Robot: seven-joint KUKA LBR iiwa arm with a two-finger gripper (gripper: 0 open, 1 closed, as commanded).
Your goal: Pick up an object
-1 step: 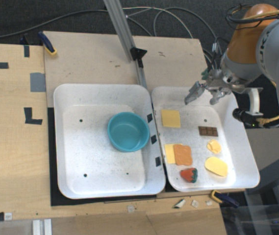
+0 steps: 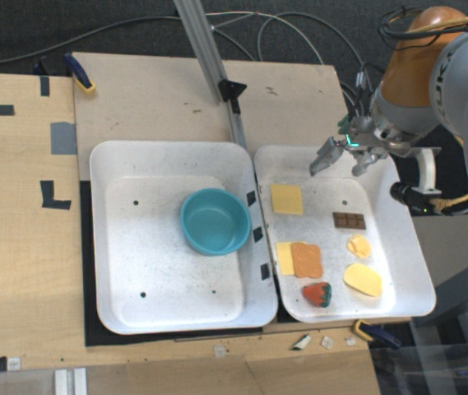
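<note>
My gripper (image 2: pixel 342 163) hangs over the back part of the right bin (image 2: pixel 398 220), its two grey fingers spread apart with nothing between them. Below it in that bin lie a pale yellow square slice (image 2: pixel 286 199), a brown chocolate piece (image 2: pixel 349 220), a small yellow lump (image 2: pixel 359 247), a larger yellow piece (image 2: pixel 363 281), an orange slice (image 2: pixel 306 260) on top of a yellow one, and a red strawberry (image 2: pixel 317 294). A teal bowl (image 2: pixel 215 220) stands in the left bin (image 2: pixel 127 220).
A slanted metal pole (image 2: pixel 209 48) rises from behind the bins, ending at a black clamp near the wall between them. Cables run across the back of the bench. Blue-and-yellow clamps sit at the back left and front right corners.
</note>
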